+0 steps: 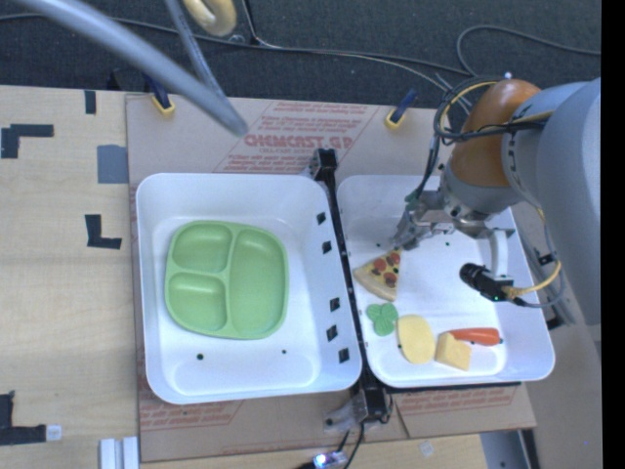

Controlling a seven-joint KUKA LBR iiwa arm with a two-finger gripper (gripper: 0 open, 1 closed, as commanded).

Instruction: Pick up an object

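Beneath the camera you see a wooden bench (59, 291) bearing two white bins side by side. Your left bin (156, 350) holds a green divided plate (227, 279). Your right bin (527, 360) holds a pizza slice (379, 275), a green piece (382, 318), a yellow piece (415, 339), a cheese wedge (452, 352) and an orange carrot (475, 336). The jaws (415, 231) hang just above the pizza slice, near that bin's far edge; you cannot tell whether they are open or closed.

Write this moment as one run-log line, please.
claw: over right bin, above pizza slice | grip: unclear | green tray: left bin
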